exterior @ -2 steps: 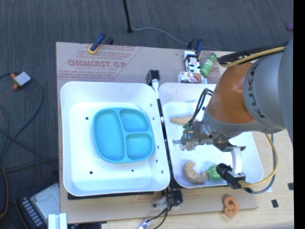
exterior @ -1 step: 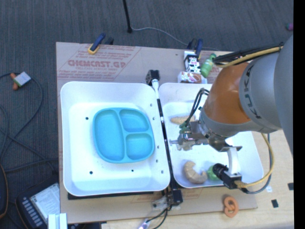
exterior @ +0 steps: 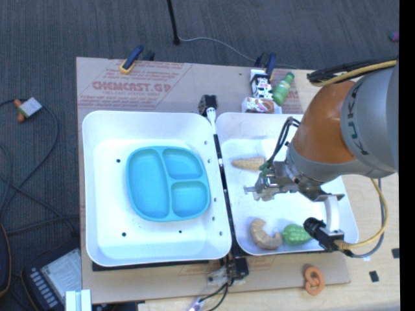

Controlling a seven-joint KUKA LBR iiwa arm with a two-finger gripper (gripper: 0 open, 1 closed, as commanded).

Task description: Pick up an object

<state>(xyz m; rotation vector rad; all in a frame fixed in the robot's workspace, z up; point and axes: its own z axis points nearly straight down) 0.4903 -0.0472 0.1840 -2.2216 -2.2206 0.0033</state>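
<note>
bench board (exterior: 139,86) print — "chemcast gp"

Right bin (exterior: 228,173): tan bread stick (exterior: 248,163) lying flat near the top-left, curved beige croissant (exterior: 264,234) at bottom, green leafy vegetable (exterior: 296,234) touching its right side.

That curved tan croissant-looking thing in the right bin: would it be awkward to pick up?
Probably a bit. The croissant looks like a small, rounded, smooth toy, so it may slip or swivel when pinched. It lies touching a green item near the bin wall, leaving little room.
</note>
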